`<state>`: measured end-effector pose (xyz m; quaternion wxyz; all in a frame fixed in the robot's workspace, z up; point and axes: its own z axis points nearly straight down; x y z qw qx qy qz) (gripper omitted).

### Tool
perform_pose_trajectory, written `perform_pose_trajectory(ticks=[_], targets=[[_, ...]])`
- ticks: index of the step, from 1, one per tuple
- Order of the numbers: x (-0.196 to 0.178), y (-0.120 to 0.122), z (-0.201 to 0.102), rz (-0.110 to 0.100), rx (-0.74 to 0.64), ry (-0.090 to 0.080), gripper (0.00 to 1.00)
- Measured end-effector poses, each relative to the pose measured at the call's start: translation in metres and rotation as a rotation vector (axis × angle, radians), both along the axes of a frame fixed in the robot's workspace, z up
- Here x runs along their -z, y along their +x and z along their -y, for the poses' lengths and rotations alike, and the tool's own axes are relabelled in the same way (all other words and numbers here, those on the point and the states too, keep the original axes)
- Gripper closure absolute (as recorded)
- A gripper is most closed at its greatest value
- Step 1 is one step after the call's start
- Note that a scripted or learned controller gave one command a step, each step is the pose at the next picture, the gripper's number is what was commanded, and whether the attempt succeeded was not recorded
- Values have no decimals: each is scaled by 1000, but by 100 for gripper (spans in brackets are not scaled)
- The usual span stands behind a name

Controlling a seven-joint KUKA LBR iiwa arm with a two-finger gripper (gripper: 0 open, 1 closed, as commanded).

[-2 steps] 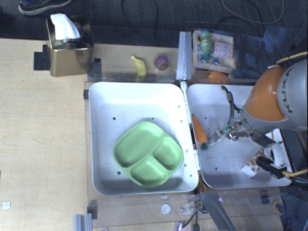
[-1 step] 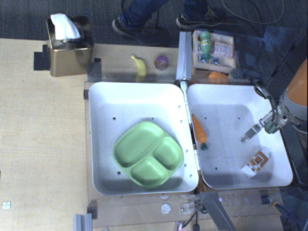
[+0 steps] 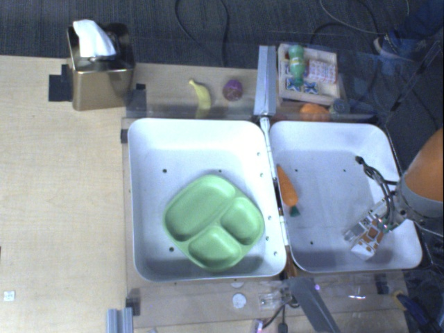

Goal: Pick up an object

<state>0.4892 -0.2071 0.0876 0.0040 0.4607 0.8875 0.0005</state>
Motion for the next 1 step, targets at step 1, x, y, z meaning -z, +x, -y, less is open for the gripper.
perform_pose_trajectory(ticks=[1], targets=[[1,52,-4,-5,562,11,0]])
